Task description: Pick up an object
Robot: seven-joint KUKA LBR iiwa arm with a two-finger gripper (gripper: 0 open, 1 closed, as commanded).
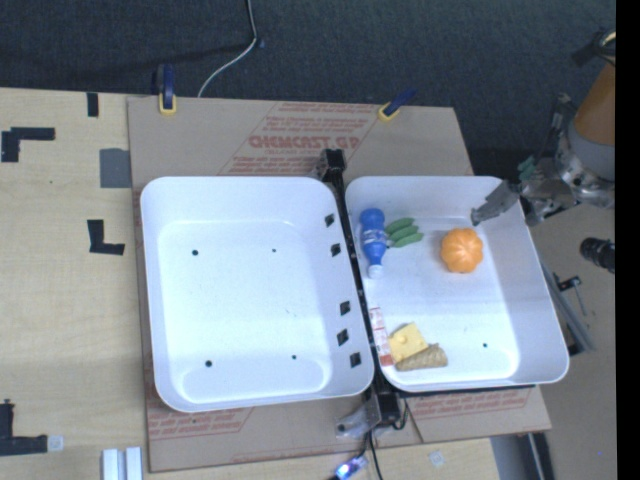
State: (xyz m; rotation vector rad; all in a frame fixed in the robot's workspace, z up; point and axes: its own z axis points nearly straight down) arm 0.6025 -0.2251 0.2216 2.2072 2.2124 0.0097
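Observation:
The right bin (535,298) holds an orange ball (461,250), a blue bottle (372,236) lying by the divider, and a green piece (403,232) beside it. Near the front are a yellow wedge (405,342) and a tan cone-shaped piece (425,359). My gripper (497,206) hangs over the bin's far right rim, up and right of the orange ball, apart from it. Nothing shows in its grasp. The grey arm with its orange band (600,118) reaches in from the right edge.
The left bin (150,268) sits beside the right one on a cardboard sheet (290,138). A thin red-and-white strip (377,325) lies along the divider. Black clips (345,308) line the divider. A cable (235,58) runs across the dark backdrop.

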